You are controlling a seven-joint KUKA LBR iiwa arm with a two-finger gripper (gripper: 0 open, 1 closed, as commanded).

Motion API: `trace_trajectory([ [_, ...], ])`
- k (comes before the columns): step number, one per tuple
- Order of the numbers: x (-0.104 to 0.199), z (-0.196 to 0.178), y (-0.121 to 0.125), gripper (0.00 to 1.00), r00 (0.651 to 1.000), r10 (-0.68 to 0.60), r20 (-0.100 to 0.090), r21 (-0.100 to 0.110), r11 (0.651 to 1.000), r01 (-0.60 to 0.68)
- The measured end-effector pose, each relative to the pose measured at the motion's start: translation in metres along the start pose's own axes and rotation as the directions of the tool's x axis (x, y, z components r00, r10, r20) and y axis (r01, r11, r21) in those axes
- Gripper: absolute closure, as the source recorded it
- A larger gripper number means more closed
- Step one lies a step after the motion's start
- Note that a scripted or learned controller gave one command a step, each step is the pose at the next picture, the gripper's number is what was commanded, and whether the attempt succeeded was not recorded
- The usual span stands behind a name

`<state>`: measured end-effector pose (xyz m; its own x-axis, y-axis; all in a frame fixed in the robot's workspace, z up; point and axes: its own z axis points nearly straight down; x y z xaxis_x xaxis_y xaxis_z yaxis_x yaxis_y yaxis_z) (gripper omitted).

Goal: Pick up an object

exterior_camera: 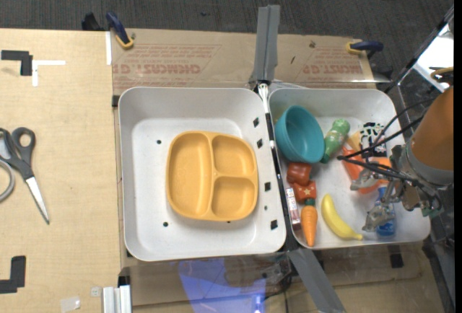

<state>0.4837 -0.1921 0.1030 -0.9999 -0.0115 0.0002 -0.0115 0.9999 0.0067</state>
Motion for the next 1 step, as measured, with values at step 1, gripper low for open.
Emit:
trace_trajectory([
  [1, -0.006, 0.0142, 0.0654, 0.0, 1.0, 0.027, 0.0, 0.005, 1.0, -0.027],
])
